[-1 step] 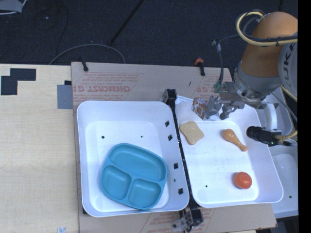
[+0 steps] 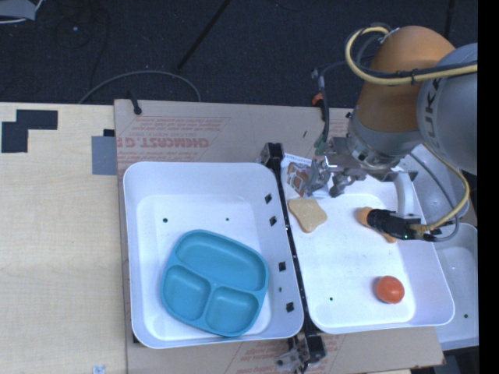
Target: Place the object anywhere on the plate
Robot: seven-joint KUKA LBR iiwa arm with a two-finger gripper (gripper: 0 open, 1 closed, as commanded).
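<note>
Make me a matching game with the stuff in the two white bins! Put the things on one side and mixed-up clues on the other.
Things:
1. plate
2. tomato
3. bread slice
4. gripper

Clues:
A. round and red-orange, near the front of the right bin
B. blue with three sections, in the left bin
C. hangs over the back left corner of the right bin
D. tan, lying by the divider between the bins

Pairs: 1-B, 2-A, 3-D, 4-C

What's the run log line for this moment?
hand: above right bin far-left corner, near bread | tomato: right bin | plate: left bin | placement not yet done
</note>
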